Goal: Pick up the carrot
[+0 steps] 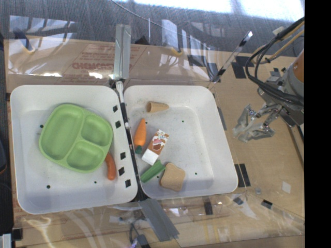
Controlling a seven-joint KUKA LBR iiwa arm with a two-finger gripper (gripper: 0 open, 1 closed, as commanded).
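Observation:
The carrot [140, 133] is orange with a small green end and lies along the left wall of the right bin [207, 138], pointing up and down in the camera view. My gripper [253, 126] hangs outside that bin, over the bench to its right, far from the carrot. Its metal fingers are spread open with nothing between them.
Close to the carrot lie a small carton [157, 144], a green vegetable [152, 171], a tan block [172, 177] and a cone [156, 107]. The left bin [26, 190] holds a green divided plate [76, 137] and a thin orange-red piece [110, 167].

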